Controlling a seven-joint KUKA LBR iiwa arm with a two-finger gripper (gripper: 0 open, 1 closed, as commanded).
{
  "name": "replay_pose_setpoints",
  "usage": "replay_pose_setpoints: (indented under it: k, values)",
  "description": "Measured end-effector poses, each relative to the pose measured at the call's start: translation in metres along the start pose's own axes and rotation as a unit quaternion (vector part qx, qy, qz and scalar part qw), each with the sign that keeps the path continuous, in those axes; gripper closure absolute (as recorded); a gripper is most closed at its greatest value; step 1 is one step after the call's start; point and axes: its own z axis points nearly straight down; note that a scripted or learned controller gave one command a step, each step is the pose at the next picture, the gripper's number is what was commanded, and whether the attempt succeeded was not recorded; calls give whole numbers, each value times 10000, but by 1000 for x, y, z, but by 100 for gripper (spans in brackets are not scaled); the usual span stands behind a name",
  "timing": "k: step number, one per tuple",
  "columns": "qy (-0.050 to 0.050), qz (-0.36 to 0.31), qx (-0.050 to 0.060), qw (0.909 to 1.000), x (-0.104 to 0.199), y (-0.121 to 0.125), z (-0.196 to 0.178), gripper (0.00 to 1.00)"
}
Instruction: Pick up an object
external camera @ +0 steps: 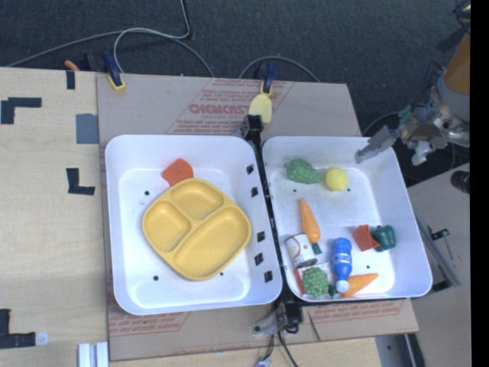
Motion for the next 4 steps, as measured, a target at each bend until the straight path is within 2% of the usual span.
replay_pose_setpoints:
  k: [1,2,3,4]
  values:
    - [13,-10,15,10000,83,26,90,0]
    - [-3,6,-2,10000,106,-25,180,0]
    - [-12,0,-17,10000,106,-24,170,100]
    - [6,-11,-15,10000,174,26,81,100]
